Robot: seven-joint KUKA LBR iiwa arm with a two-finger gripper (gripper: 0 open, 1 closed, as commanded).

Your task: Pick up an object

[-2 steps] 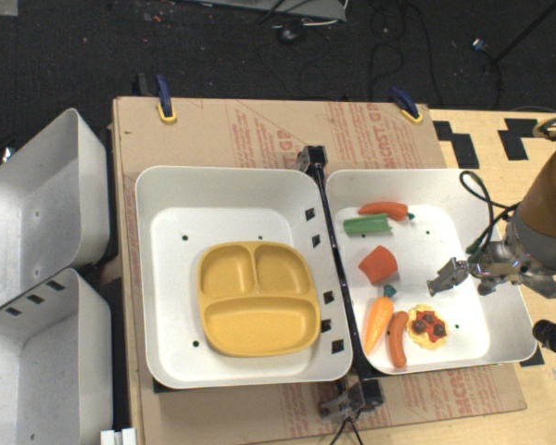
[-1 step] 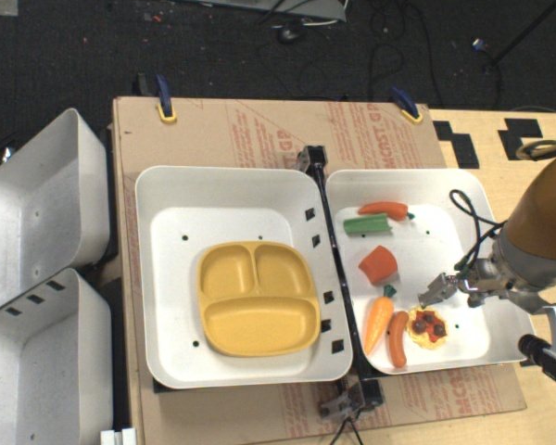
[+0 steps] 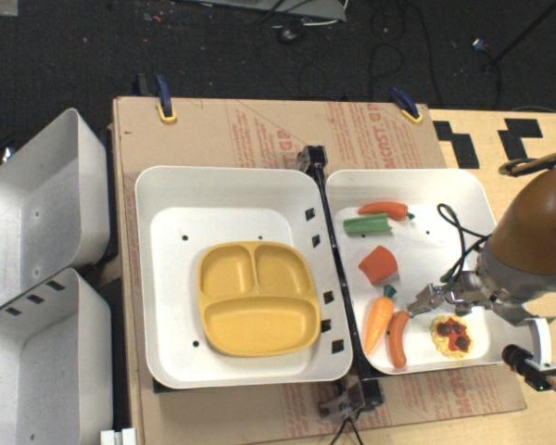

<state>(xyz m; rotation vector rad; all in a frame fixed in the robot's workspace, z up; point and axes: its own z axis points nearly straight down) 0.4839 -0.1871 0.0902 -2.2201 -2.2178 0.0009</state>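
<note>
Grey claw (image 3: 433, 297) fingers indistinct, arm (image 3: 528, 248) cut off at right

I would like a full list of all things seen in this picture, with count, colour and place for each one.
Shallow plastic bins: 2, white, side by side on the bench.
Divided plastic plate: 1, yellow, in the left bin.
Toy chilli pepper: 1, red, far part of the right bin.
Toy green vegetable stick: 1, green, just in front of the chilli.
Toy red wedge: 1, red, middle of the right bin.
Toy carrot: 1, orange, near edge.
Toy sausage: 1, red, beside the carrot.
Toy pasta portion: 1, yellow with red, near right corner.
Gripper: 1, grey, low over the right bin.
</note>
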